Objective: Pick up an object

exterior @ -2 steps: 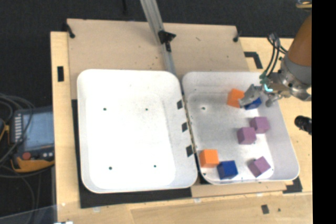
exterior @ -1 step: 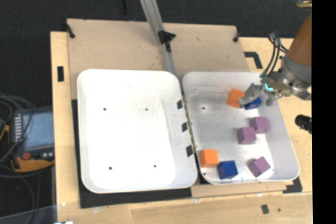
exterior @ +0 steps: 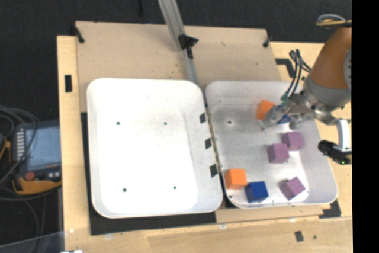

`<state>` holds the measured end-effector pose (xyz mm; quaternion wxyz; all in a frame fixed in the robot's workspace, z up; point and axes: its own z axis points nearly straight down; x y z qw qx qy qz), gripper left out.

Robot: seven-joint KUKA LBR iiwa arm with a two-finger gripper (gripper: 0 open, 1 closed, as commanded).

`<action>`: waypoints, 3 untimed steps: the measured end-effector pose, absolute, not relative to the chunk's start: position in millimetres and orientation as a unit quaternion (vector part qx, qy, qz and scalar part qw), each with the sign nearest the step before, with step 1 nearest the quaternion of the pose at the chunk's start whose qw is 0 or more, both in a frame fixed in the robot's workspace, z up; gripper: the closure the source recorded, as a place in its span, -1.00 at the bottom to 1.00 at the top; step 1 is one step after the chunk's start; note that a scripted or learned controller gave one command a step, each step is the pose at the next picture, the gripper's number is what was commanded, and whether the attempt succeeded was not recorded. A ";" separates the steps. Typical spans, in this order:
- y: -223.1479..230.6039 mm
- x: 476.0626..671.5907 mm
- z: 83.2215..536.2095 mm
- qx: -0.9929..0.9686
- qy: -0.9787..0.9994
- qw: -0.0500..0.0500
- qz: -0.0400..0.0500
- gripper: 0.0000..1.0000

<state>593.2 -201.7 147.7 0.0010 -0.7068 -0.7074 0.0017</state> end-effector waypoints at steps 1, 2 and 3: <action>-202.8 593.5 96.8 -0.707 -0.707 -0.001 0.001 -1.00; -204.0 594.8 110.5 -0.708 -0.706 -0.003 -0.001 1.00; -200.8 590.4 172.0 -0.707 -0.708 -0.004 -0.002 1.00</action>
